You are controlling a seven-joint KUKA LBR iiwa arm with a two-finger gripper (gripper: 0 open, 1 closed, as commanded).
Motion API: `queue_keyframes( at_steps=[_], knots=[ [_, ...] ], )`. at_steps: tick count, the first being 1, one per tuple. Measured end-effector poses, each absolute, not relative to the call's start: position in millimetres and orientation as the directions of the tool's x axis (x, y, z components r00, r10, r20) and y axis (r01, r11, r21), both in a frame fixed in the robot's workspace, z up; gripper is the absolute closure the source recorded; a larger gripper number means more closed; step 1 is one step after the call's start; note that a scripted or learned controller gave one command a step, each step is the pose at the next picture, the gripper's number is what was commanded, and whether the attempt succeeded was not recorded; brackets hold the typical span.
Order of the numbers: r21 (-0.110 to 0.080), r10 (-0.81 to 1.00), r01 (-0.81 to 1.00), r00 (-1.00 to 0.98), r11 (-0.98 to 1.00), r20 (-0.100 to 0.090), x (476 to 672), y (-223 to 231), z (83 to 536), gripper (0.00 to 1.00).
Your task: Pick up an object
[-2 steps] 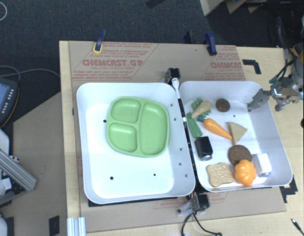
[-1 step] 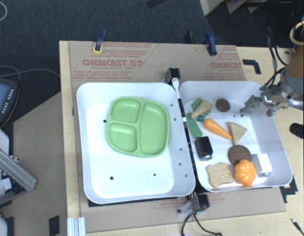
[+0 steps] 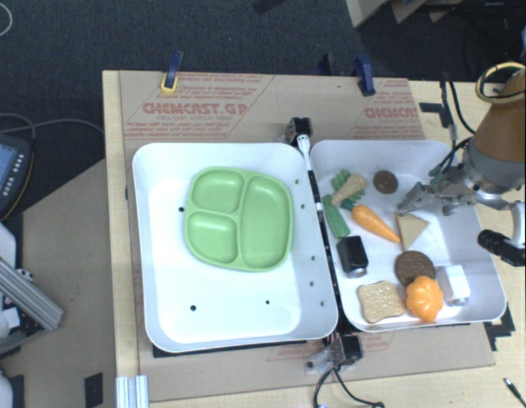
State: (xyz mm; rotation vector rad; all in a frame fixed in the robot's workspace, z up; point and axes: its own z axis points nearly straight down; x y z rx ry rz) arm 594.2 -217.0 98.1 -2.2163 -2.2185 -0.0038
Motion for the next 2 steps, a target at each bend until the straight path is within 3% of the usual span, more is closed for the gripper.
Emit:
queue_keyframes(
  at_steps=[1, 2],
  knots=[
    [0.003, 1.0, 1.0, -0.003, 0.003, 0.006, 598.0, -215, 91, 0.0],
    [0.013, 1.0, 1.0, -0.002, 0.002, 0.003, 600.1, -215, 103, 1.0]
  ],
)
